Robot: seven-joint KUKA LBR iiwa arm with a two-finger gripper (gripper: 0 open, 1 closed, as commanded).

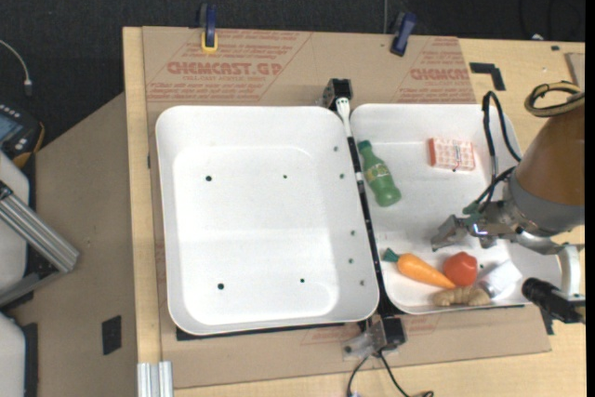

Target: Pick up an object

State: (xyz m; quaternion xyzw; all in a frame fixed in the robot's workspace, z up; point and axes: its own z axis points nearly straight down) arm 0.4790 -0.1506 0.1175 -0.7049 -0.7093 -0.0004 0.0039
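Claw (456, 232) spread open and empty over right bin (409, 121), just above tomato (461, 268), carrot (421, 270) alongside

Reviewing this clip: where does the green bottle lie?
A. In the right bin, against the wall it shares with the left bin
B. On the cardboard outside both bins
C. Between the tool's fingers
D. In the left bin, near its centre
A. The green bottle lies in the right bin along its left wall, apart from the tool, the carrot and the tomato.
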